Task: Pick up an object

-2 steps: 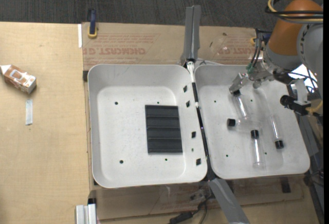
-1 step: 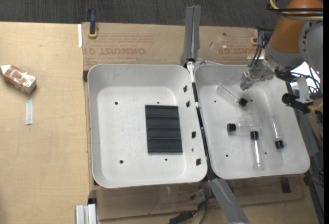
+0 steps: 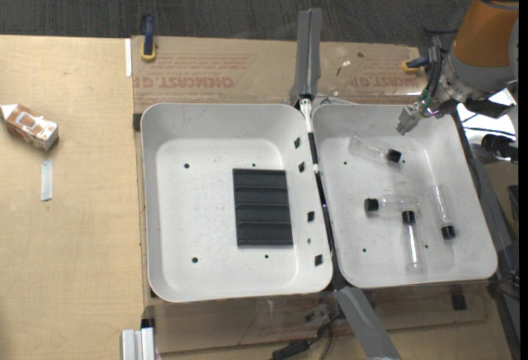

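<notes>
Hovering over the right bin (image 3: 346,222), the gripper (image 3: 410,120), clenched or not I cannot tell; nearest tube (image 3: 371,149) looks light, slippery, best pinched mid-length

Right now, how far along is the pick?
Nothing looks done yet: the black ridged block lies in the left bin, and the capped tubes lie in the right bin. In hand: the hand is over that bin's far edge, close to the nearest tube; I see nothing held. Left: come down, grasp, lift.
</notes>
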Controlling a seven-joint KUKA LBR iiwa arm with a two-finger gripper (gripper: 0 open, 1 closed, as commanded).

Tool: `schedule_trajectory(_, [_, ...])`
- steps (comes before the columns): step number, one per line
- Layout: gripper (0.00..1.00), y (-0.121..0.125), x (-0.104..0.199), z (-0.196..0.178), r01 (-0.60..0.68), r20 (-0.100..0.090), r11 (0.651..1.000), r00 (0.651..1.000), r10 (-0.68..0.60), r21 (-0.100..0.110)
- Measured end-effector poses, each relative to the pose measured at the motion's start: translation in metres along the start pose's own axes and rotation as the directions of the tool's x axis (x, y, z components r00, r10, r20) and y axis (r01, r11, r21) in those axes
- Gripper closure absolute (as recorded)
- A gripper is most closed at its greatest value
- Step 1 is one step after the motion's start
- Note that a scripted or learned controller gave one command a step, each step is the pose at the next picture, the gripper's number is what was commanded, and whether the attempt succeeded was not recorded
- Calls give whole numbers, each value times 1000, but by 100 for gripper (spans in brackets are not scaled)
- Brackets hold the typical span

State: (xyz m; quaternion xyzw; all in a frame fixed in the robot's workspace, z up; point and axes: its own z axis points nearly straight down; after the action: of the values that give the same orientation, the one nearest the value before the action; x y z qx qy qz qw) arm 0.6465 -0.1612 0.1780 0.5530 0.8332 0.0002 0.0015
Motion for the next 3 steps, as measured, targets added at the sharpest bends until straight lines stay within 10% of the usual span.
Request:
schedule_trajectory(1, [100,54,96,-14,94,-1,996,996,-94,1])
schedule_trajectory(2, [100,-28,94,-14,165,-2,986,986,-165,2])
schedule_trajectory(3, [100,-25,70,-15,258,-1,966,966,-258,0])
